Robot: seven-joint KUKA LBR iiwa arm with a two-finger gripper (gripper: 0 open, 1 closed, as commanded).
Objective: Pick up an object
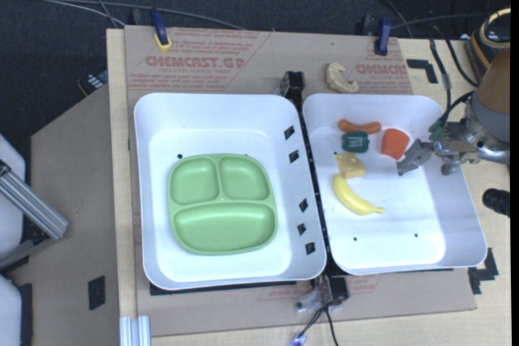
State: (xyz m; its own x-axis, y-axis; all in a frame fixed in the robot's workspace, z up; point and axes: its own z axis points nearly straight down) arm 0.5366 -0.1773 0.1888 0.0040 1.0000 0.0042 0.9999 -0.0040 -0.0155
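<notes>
The right bin (422,243) holds a yellow banana (357,197), a pale yellow wedge (351,164), a small dark green block (355,143), a red-orange sausage (359,126) and an orange cup (395,143). My gripper (430,162) hangs over the right half of this bin, just right of and slightly below the orange cup. Its fingers are spread open and nothing sits between them. The left fingertip (408,164) is close to the cup's lower right side.
The left bin (154,174) holds a green divided plate (223,202). A beige object (342,77) lies on the bench behind the right bin. Clamps and cables sit along the bench's far edge.
</notes>
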